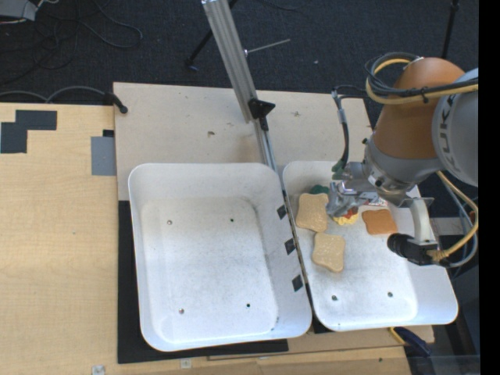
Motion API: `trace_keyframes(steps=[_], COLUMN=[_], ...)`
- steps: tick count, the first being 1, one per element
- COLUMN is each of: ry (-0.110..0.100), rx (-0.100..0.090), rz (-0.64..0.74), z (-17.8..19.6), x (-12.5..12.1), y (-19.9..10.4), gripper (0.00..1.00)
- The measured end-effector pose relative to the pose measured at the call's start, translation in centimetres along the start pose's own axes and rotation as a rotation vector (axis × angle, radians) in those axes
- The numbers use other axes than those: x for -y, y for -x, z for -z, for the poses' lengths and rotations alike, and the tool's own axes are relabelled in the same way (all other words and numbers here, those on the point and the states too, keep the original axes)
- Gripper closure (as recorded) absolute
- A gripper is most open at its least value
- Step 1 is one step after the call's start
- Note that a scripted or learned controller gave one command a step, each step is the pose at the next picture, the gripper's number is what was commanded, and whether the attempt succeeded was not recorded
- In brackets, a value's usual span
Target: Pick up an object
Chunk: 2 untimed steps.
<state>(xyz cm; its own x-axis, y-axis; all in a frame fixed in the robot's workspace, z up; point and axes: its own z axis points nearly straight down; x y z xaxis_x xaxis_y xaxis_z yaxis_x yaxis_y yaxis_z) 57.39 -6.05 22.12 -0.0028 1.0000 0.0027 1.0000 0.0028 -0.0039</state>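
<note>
My gripper [341, 202] is down low in the right bin [406, 303], near its far edge and toward the wall it shares with the left bin [156, 209]. From above, my own wrist covers most of the tool, so I cannot tell how it is set or whether anything is caught in it. Candidate objects all lie in the right bin: a tan toast-like slice [312, 212] just beside the gripper, against the shared wall; a second tan slice [329, 251] nearer the bin's middle, apart from the tool; an orange piece [379, 222] on the gripper's other side, toward the bin's right edge; a small yellow bit [347, 219] right under the tool; a green scrap [318, 189] at the far edge. Everything I can see rests flat on the bin floor. My judgement: I am at the reach-and-descend stage, probably over the yellow bit. Nothing is visibly lifted yet, so grasp and raise are both left.
</note>
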Motion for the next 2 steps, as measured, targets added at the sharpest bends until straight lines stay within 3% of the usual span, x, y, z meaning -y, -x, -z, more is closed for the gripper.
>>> trace_keyframes(steps=[2], ry=[-0.002], rx=[0.000], rz=[0.001], z=[1.2], x=[4.5], y=[-10.8], gripper=[1.00])
